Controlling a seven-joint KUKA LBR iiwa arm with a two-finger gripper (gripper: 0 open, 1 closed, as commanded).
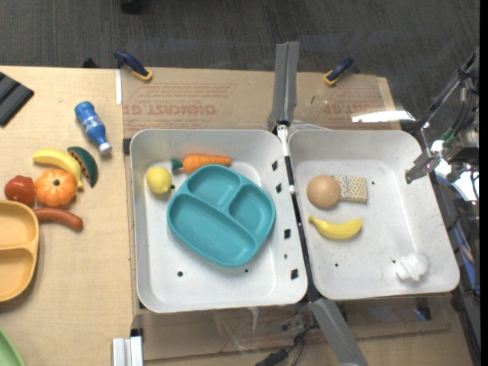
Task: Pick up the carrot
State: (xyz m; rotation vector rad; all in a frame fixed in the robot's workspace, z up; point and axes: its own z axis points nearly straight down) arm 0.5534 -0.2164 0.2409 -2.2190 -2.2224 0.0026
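The gripper (421, 170) is at the 3 o'clock edge of the camera view, above the right rim of the right bin (381, 277). Only a slim grey tip is resolved there. Whether it is open or closed cannot be told, and nothing is seen in its hold. This position is judged to be a standby pose, clear of both bins, with the approach not yet begun.

Nearest the gripper, in the right bin, a white lump (412, 268) lies at about 5 o'clock in the bin. A yellow banana (337, 227) lies left of the bin's centre. Above it, a round tan ball (323, 191) touches a speckled cracker-like block (352, 188).

The carrot (203, 161) is in the left bin (149, 280), well apart from the gripper. It lies flat at about 12 o'clock in that bin, long axis left to right, green top pointing to 9 o'clock. It sits just beside the upper rim of the teal divided plate (221, 214); contact with it cannot be confirmed. A lemon (158, 180) rests near the green top, at the plate's 10 o'clock.

Judgement: the plate and the bin wall flank the carrot's long sides. A grasp across its width, from above, appears the most workable, with the plate rim the likely point of collision.
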